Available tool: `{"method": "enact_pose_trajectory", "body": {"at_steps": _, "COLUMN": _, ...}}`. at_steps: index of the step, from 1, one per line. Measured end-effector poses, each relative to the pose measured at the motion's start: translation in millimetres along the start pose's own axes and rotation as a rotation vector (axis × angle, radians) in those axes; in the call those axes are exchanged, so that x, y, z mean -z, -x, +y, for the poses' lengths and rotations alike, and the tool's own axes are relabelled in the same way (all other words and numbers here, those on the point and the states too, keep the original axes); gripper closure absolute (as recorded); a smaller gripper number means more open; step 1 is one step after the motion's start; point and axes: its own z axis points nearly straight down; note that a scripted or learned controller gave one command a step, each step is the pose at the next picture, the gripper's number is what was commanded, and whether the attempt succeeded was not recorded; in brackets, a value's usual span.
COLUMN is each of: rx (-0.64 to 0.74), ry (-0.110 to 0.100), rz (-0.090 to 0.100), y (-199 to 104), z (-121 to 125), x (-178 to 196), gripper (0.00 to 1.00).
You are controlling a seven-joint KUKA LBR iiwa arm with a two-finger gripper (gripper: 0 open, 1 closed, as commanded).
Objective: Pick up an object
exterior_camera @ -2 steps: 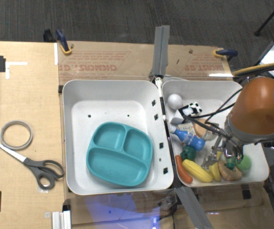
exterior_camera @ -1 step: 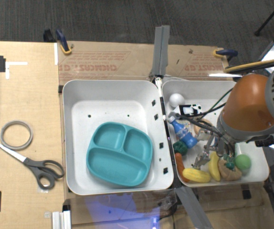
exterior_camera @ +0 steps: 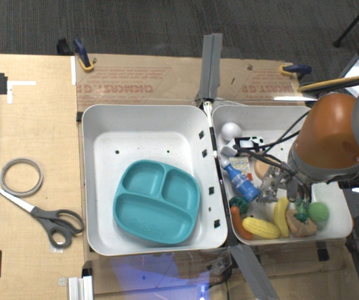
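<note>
Landmark taken: the right-hand shallow white plastic bin [exterior_camera: 339, 230].

- Grey arm with orange band [exterior_camera: 326, 136] is seen above this bin, reaching in from its right side.
- Left of the bin, in the neighbouring white bin [exterior_camera: 104, 186], a teal divided plastic plate [exterior_camera: 157, 202] is noted; it is well apart from the work.
- Two-finger gripper [exterior_camera: 286, 192] is lowered into the bin's middle, over a crowded heap. Whether the claw is wide or narrow cannot be told.
- Candidate objects lie along the bin's near wall: yellow toy corn cob [exterior_camera: 261, 228], yellow banana [exterior_camera: 281, 214], green ball [exterior_camera: 318, 212]. A blue plastic bottle [exterior_camera: 241, 185] lies toward the bin's left wall.

Risks, as judged: two items may be pinched together because they are packed touching; the rounded banana or ball may be squeezed out sideways; a neighbour may be pushed against the wall.
</note>
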Motion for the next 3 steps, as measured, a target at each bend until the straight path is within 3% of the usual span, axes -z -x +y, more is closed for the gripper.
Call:
{"method": "enact_pose_trajectory", "body": {"at_steps": 1, "rx": 0.0, "ry": 0.0, "rz": 0.0, "y": 0, "z": 0, "x": 0, "gripper": 0.0}}
{"method": "enact_pose_trajectory", "body": {"at_steps": 2, "rx": -0.084, "ry": 0.009, "rz": 0.022, "y": -11, "z": 2, "x": -13, "gripper": 0.0}}
{"method": "enact_pose_trajectory", "body": {"at_steps": 3, "rx": -0.139, "ry": 0.008, "rz": 0.025, "y": -24, "z": -19, "x": -13, "gripper": 0.0}}
